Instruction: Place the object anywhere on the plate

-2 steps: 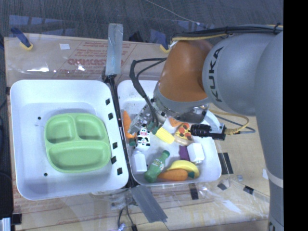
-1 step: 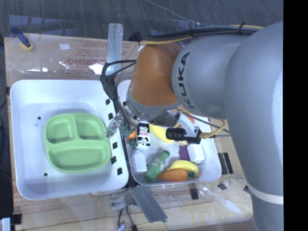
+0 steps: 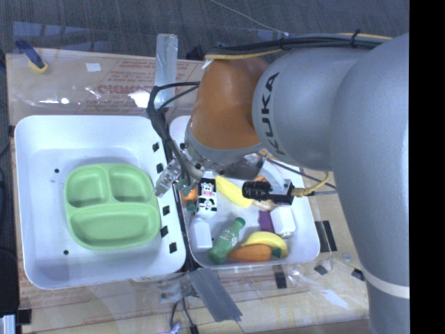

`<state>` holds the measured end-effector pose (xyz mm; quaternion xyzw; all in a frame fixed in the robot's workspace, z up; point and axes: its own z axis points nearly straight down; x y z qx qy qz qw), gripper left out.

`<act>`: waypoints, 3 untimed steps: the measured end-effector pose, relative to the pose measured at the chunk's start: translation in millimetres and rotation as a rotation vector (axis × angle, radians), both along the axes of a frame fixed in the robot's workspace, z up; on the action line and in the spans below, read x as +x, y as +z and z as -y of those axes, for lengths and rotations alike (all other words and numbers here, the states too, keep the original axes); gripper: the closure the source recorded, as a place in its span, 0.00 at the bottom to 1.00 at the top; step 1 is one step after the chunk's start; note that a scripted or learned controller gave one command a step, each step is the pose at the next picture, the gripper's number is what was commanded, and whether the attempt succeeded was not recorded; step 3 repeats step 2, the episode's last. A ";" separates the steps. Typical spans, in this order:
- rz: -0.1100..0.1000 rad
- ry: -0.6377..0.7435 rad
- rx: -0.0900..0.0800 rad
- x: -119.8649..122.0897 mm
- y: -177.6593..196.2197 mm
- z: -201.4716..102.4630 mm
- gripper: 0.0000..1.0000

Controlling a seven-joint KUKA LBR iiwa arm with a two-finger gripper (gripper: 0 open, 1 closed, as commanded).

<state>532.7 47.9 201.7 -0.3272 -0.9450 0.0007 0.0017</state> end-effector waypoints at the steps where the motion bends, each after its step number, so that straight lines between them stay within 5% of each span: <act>1: -0.001 0.082 0.000 -1.0 -10.4 -42.6 1.00; 2: -0.001 0.081 0.000 -0.9 -10.3 -42.2 0.00; 3: -0.001 0.081 0.000 -0.9 -10.3 -42.2 0.00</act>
